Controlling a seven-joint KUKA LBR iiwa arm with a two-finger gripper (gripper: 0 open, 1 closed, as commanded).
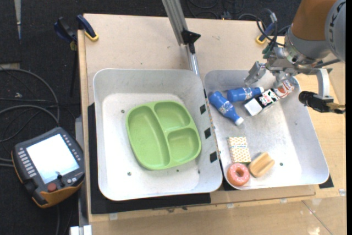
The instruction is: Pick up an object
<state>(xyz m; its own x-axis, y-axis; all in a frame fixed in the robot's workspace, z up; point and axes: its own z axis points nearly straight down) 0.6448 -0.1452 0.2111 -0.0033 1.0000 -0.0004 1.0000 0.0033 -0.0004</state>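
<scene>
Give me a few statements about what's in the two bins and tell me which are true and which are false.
1. The green divided plate lies in the left bin. True.
2. The pink donut lies in the left bin. False: it lies in the right bin, near its front edge.
3. Two blue bottles lie in the right bin. True.
4. The gripper hovers over the green plate. False: it is over the right bin's far end, by the bottles.
5. The waffle lies just behind the donut. True.
</scene>
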